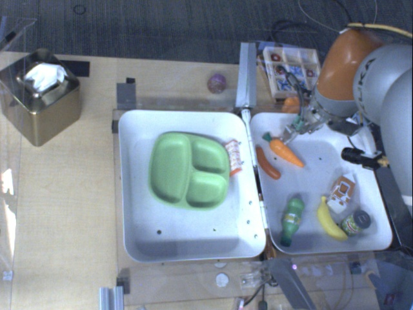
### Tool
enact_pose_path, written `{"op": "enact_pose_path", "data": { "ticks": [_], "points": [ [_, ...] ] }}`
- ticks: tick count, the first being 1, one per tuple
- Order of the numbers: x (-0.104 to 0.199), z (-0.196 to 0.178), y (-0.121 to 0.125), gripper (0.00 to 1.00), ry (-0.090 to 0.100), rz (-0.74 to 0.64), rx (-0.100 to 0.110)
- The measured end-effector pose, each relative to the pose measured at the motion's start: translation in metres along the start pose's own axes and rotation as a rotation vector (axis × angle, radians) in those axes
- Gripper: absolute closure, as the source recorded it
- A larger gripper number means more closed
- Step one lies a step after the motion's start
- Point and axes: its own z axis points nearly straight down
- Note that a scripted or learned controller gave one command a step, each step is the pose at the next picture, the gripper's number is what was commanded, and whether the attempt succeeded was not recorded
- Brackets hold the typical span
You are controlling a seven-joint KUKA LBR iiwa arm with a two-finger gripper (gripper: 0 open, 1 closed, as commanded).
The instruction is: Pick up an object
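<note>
My gripper (298,126) hangs low over the far part of the right bin (381,241), just above and to the right of the leafy end of an orange carrot (287,153). A red sausage-shaped piece (268,163) lies left of the carrot. Nearer the front of this bin are a green bottle (292,219), a banana (330,222), a small brown-and-white carton (341,193) and a dark jar (356,222). In the left bin (132,237) a green divided plate (189,170) lies with a small red-and-white packet (233,155) at its right edge.
A brass box with white tissue (42,99) stands at the far left of the bench. A purple ball (217,82) and a picture box (289,68) lie behind the bins. The arm's grey and orange body (361,70) overhangs the right bin's far right corner.
</note>
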Motion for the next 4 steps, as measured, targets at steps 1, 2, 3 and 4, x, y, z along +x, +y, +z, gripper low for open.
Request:
{"op": "enact_pose_path", "data": {
  "ticks": [1,2,3,4],
  "points": [
    [0.002,0.002,-0.002,0.00,0.009,0.000,0.011],
    [0.033,0.009,-0.041,0.00,0.004,-0.200,0.000],
    [0.006,-0.052,-0.101,0.00,0.002,0.157,0.001],
    [-0.025,0.011,-0.152,0.00,0.000,0.029,-0.002]
  ]
}}
